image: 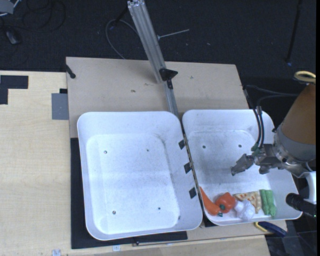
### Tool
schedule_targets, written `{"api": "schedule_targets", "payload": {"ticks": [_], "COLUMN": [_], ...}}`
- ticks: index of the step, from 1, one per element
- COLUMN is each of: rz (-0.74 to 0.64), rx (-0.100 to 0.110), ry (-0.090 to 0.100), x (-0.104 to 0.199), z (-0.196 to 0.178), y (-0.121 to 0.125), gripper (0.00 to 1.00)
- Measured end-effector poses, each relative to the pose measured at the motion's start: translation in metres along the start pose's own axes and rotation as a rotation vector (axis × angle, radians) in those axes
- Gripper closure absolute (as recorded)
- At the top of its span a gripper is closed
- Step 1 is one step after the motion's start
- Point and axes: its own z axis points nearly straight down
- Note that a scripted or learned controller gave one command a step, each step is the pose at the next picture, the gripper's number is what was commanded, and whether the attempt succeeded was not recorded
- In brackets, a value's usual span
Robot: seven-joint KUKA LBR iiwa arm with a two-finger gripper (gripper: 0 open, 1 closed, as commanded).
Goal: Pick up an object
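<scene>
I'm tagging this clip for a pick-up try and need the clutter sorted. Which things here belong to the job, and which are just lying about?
Job:
- claw, over the right bin
- orange carrot-shaped toy
- red piece
- tan piece
- green piece
- white lump

Lying about:
- left bin
- slanted metal rail
- cables on the floor

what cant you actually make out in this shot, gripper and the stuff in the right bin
- Gripper, camera view: small and dark against the bin; its finger state is too blurred to read.
- White object in the right bin: too small and pale against the bin floor to identify.
- Yellow item: partly hidden below the bin's front rim.
- Arm: cut off at the right side.
</scene>
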Motion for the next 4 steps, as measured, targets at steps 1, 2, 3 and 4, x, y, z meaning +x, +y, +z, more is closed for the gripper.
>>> {"api": "schedule_targets", "payload": {"ticks": [1, 2, 3, 4], "rz": [-0.003, -0.006, 0.001, -0.005], "rx": [0.005, -0.005, 0.0, 0.001], "ry": [0.002, 0.001, 0.0, 0.001], "x": [0.048, 0.114, 0.11, 0.194], "z": [0.06, 0.006, -0.002, 0.008], "y": [-0.004, 0.026, 0.024, 0.021], "gripper": [0.0, 0.0, 1.0, 1.0]}}
